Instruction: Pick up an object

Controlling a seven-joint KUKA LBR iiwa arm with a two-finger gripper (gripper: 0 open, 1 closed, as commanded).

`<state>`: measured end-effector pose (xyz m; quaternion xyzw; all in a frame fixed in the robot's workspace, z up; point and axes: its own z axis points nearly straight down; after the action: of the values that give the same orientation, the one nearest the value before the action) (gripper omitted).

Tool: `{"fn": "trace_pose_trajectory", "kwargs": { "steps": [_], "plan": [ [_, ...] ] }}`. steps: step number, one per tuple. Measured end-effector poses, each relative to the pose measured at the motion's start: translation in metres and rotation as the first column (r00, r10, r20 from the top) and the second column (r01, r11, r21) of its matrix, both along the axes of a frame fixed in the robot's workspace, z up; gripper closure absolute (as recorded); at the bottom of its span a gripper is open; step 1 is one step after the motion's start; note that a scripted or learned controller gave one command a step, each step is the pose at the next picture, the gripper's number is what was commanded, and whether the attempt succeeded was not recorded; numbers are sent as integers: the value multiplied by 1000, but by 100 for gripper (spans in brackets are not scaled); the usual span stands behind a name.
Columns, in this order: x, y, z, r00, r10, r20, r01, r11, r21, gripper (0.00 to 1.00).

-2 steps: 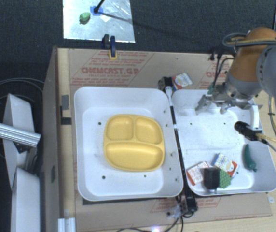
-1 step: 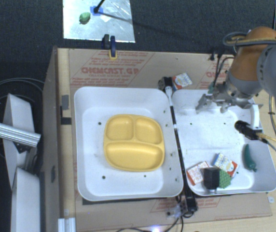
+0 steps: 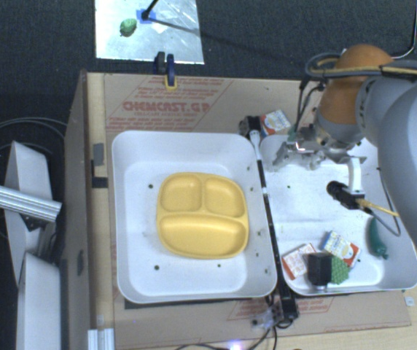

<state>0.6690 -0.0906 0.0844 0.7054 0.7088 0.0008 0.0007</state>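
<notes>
My gripper hangs low over the far left part of the right bin, below the orange band of the arm. A small red and white packet lies just beyond it at the bin's far left corner. At the near end of the right bin lie a red and white packet, a black block, a green textured piece and a white and orange packet. A teal object lies by the right wall. No object shows at the gripper's tip.
The left bin holds a yellow divided plate. Both bins sit on a cardboard sheet. A blue and yellow clamp stands at its far edge, below a shiny sheet. The arm's grey bulk covers the right side.
</notes>
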Motion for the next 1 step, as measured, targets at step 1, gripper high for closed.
{"fn": "trace_pose_trajectory", "kwargs": {
  "steps": [1],
  "plan": [
    [0,-44,1,1000,-3,2,3,1000,-2,0]
  ]
}}
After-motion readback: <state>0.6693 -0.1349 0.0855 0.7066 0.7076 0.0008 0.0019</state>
